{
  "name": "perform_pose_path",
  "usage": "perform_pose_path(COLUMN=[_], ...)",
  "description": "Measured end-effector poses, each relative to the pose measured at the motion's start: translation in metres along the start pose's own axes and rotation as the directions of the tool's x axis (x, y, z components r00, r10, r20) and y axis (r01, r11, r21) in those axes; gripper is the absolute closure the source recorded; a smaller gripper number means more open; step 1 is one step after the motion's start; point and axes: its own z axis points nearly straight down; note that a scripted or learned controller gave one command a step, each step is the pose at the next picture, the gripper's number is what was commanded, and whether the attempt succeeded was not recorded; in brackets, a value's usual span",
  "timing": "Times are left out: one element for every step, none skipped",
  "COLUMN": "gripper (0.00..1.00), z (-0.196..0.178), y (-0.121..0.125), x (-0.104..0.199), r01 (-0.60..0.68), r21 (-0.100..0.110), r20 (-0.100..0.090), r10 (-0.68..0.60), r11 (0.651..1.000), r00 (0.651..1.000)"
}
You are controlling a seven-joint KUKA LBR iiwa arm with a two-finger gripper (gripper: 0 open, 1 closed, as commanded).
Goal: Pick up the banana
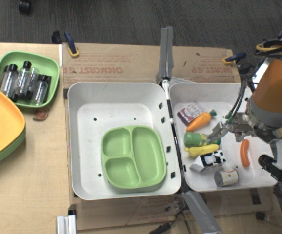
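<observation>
Two shallow white bins sit side by side on the bench: the left bin (82, 130) holds a green divided plate (132, 156), and the right bin (258, 179) holds a clutter of toys. The grey arm (272, 89), orange-banded above the wrist, reaches in from the right and leans down over the right bin. Its gripper (218, 133) hangs low at the middle of the clutter, just above the banana (203, 150); whether it is spread or pressed together I cannot tell at this size.

The banana lies roughly flat in the right bin, touching a green toy (195, 139) on its upper side and a black-and-white toy (214, 159) below. A toy carrot (199, 121) lies just beyond.

The likely failure is crowding: a descent slightly off could pinch the green toy instead, or nudge the banana sideways. Its curved, smooth skin may also slip free.
</observation>
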Motion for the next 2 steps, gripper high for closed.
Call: perform_pose_path(gripper=[0.00,0.00], z=[0.087,0.101], y=[0.039,0.059], x=[-0.006,-0.048], r01=[0.186,-0.128], r21=[-0.002,-0.002], r20=[0.000,0.001], r10=[-0.186,0.128], r11=[0.983,0.992], r00=[0.983,0.992])
